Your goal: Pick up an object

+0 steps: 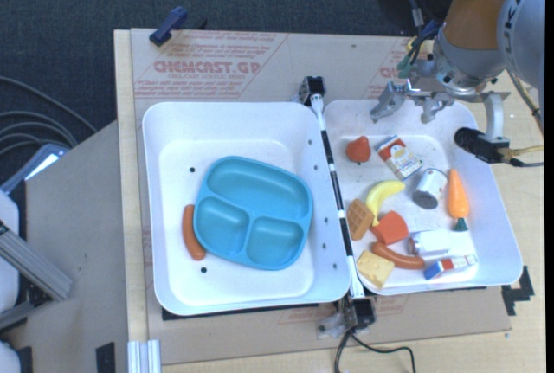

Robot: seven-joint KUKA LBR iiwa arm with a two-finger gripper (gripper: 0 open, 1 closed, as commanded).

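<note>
The arm comes in from two o'clock, its orange band high in the corner, and the gripper (409, 106) hangs over the far rim of the right bin (506, 228) with fingers spread wide and nothing between them.

At nine o'clock, the left bin (164, 189) holds a blue divided plate (252, 212) with a sausage (193, 232) just beside its left edge.

The right bin, at three o'clock, holds a tomato (358, 149), a banana (382, 193), a waffle (359, 219), a silver can (428, 187) and a carrot (457, 196).
</note>
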